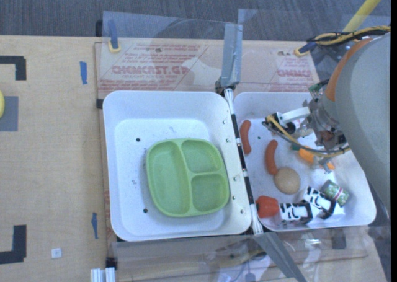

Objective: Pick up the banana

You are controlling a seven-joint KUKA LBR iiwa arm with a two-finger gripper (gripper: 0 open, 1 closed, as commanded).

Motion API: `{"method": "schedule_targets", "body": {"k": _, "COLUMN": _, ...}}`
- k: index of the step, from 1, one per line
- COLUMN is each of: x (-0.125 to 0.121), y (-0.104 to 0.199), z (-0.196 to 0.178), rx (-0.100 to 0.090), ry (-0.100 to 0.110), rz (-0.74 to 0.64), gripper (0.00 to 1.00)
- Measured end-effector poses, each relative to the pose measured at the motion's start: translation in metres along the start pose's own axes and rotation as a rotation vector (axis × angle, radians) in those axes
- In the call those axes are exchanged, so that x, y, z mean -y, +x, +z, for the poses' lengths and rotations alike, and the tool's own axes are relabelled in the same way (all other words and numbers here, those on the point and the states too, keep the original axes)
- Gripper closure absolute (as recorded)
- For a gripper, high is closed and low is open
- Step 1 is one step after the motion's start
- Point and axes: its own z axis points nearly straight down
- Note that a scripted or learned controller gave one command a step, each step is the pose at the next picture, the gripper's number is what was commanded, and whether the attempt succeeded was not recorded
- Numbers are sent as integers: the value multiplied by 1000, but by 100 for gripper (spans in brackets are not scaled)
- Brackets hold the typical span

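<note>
My gripper (pixel 320 144) hangs low over the back right part of the right bin (pixel 366 212), under the grey arm with its orange band. Right beneath it lies an orange piece (pixel 308 155), partly covered by the gripper. Whether that piece sits between the fingers is hidden from this angle. Some yellow shows beside the wrist; I cannot tell what it belongs to.
The right bin also holds two red sausages (pixel 245 136) (pixel 272 157), a tan egg-shaped thing (pixel 287 180), a red piece (pixel 267 206), a black-and-white cow toy (pixel 304 207) and a green-white packet (pixel 337 193). A green divided plate (pixel 187 176) lies in the left bin (pixel 124 150).
</note>
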Motion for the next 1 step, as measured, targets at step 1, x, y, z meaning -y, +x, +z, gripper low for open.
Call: {"method": "schedule_targets", "body": {"k": 1, "x": -55, "y": 2, "z": 0, "rx": -3, "ry": 22, "rz": -41, "gripper": 0}}
